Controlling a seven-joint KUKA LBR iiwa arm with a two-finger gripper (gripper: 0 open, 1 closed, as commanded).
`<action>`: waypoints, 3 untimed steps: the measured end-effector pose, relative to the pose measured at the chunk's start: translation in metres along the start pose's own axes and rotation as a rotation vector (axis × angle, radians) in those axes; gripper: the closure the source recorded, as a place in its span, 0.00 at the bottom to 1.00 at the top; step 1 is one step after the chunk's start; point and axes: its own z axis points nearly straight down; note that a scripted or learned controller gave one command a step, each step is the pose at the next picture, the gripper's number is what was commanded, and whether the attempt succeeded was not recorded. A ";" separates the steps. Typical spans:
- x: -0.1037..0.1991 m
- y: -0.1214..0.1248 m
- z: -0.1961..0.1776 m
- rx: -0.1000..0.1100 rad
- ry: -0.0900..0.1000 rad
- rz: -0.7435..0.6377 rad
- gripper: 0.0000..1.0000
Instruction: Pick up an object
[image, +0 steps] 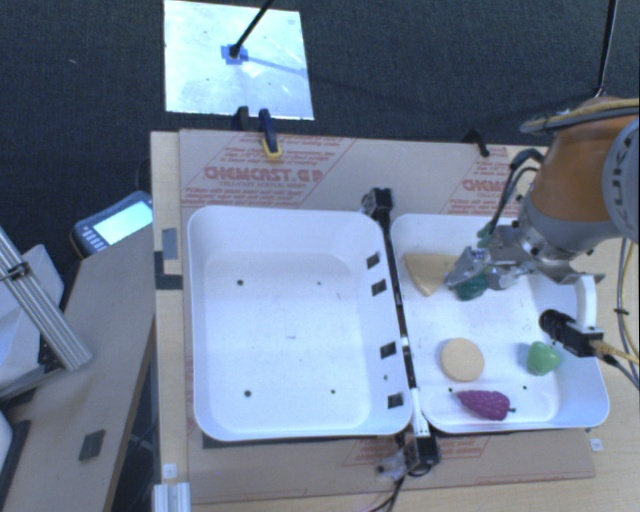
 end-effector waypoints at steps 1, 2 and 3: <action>0.000 0.001 -0.011 -0.003 0.000 -0.002 1.00; 0.059 0.017 -0.149 -0.017 0.001 -0.009 1.00; 0.160 0.042 -0.182 -0.007 0.005 -0.012 1.00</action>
